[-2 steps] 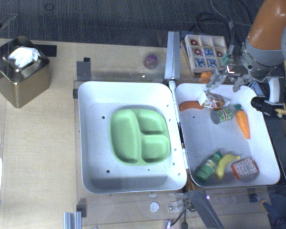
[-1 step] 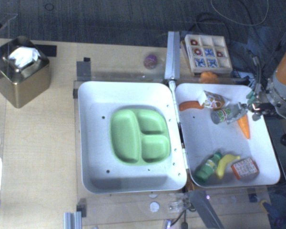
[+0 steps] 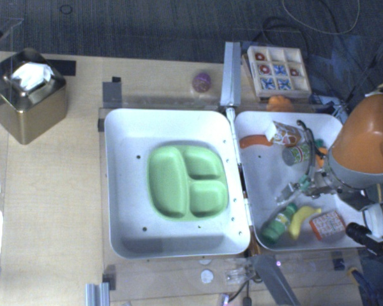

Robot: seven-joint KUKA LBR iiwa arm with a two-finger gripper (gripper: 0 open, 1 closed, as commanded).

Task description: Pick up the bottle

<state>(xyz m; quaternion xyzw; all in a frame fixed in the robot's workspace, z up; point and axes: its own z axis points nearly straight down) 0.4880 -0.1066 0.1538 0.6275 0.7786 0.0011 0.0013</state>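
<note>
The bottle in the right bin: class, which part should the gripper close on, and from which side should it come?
Grip the green bottle across the middle of its body, coming from above. It lies on its side near the bin's front left corner, slanted, with the banana close on its right. So the fingers should probably straddle its narrow width, set crosswise to its long axis, clear of the banana.

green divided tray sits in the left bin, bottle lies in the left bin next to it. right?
One thing is off. The camera view shows the green bottle lying in the right bin, beside the banana, not in the left bin. The green divided tray does sit in the left bin.
</note>
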